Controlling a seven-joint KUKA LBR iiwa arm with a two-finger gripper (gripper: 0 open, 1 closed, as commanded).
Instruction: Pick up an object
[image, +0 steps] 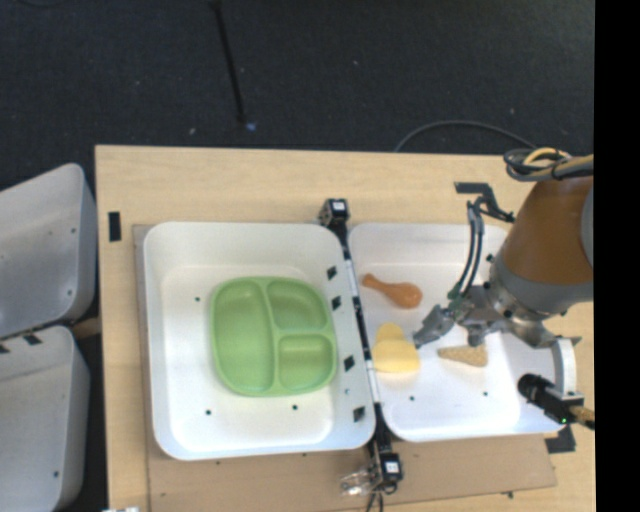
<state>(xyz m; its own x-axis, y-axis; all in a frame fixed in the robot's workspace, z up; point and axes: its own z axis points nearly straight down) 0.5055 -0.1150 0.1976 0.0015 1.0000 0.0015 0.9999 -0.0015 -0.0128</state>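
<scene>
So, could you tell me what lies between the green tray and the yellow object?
In the camera view, the two bins' adjoining walls lie between the green tray and the yellow object.

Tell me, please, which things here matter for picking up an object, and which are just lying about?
Job:
gripper
pale yellow rounded lump
orange-brown drumstick-shaped toy
tan flat wedge
right white bin

Lying about:
green divided plastic plate
left white bin

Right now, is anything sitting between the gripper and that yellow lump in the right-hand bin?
Nothing visible does. The gripper hangs just to the right of the yellow lump, with bare white bin floor between them. The orange drumstick-shaped piece lies further back, and the tan wedge lies to the right, both off that line.
</scene>
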